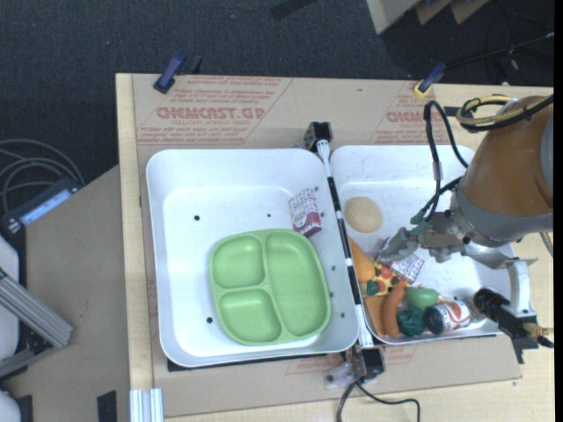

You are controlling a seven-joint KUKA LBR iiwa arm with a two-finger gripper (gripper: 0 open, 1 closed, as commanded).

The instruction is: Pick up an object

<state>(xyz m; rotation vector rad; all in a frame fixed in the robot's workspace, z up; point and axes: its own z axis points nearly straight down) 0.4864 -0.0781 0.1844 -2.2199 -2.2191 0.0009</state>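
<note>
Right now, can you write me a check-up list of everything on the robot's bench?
Surface: brown board bearing two shallow white bins side by side, the left bin and the right bin.
Job's things: a small can lies in the left bin by the divider; the right bin holds a tan ball, an orange carrot-like toy, a green toy and a red-and-white can, crowded at its near end.
Clutter: green divided plate in the left bin.
Grippers: gripper low over the right bin's pile; finger state unclear.
Cables: black cable looping up to the arm.
Surroundings: dark carpet, blue clamps at the board's far corners.
</note>
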